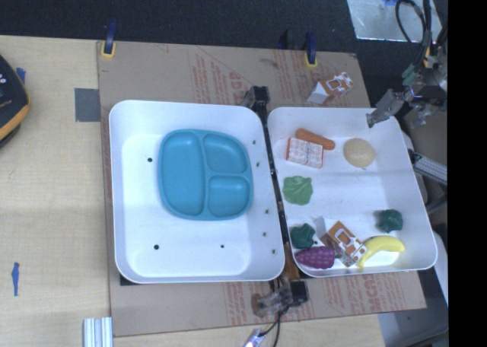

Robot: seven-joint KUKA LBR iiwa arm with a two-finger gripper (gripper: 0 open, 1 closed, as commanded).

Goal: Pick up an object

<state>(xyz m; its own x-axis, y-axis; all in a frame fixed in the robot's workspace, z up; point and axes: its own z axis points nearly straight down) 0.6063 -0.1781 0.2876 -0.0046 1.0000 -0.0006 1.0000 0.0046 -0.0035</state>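
— Nearest the camera, what lies there?
— Purple plastic grapes [315,257] beside a yellow plastic banana [380,249], in the right white bin [415,186].
— And the hand [378,116]?
— At that bin's far right corner, grip unreadable. A blue divided plate [205,174] sits in the left white bin [129,208].

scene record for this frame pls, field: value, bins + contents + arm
left bin: shallow white bin holding a blue sectioned plastic plate
right bin: shallow white bin with toy food
right bin, far side: orange carrot, white-and-red box, cream round bun
right bin, middle: light green leafy piece
right bin, near side: two dark green pieces, purple grapes, orange-and-white carton, yellow banana
outside bins: small orange-and-white carton on cardboard
arm: gripper over right bin's far right corner, nothing seen held
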